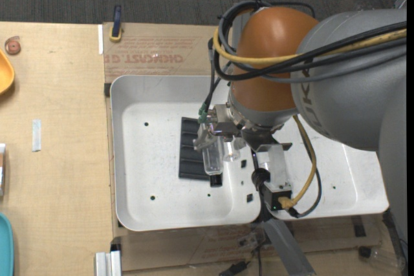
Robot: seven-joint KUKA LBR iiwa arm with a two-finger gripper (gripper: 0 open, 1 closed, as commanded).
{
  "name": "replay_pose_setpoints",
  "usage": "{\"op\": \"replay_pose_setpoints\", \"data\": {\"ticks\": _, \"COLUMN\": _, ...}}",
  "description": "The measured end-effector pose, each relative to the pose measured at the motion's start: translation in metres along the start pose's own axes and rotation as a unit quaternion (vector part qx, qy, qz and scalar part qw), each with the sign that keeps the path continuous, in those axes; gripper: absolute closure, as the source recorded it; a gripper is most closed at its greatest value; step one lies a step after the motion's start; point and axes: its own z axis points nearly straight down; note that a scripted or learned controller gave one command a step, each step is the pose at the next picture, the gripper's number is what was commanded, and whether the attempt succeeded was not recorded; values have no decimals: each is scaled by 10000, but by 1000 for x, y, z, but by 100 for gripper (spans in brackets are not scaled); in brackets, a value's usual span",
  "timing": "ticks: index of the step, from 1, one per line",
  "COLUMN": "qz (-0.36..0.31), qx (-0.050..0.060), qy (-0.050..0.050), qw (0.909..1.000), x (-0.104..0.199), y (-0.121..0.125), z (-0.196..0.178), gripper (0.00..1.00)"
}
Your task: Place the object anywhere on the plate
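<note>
Dark carpet behind the wooden desk (pixel 58 106), white bin (pixel 149 132) centre frame, arm's fingers (pixel 212 155) down over a ribbed black object (pixel 194 148), translucent fingers touching its right edge, their grip impossible to judge

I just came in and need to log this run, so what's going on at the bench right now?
The grey arm reaches in from the right, and its claw hangs low over the left white bin. Right under it lies a flat black ribbed piece on the bin floor. Something clear sits at the claw, but I cannot tell whether it is held. I can't pick out a plate for certain, so the placing looks not yet done.
</note>
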Motion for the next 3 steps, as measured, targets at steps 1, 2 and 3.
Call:
{"op": "replay_pose_setpoints", "data": {"ticks": 1, "qz": -1822, "qx": -6, "qy": -2, "qw": 9833, "x": -20, "y": 29, "z": -70, "gripper": 100}}
{"op": "replay_pose_setpoints", "data": {"ticks": 2, "qz": -3805, "qx": -13, "qy": -2, "qw": 9248, "x": 0, "y": 72, "z": -53, "gripper": 100}}
{"op": "replay_pose_setpoints", "data": {"ticks": 3, "qz": -2147, "qx": -7, "qy": -2, "qw": 9767, "x": 15, "y": 126, "z": -10, "gripper": 100}}
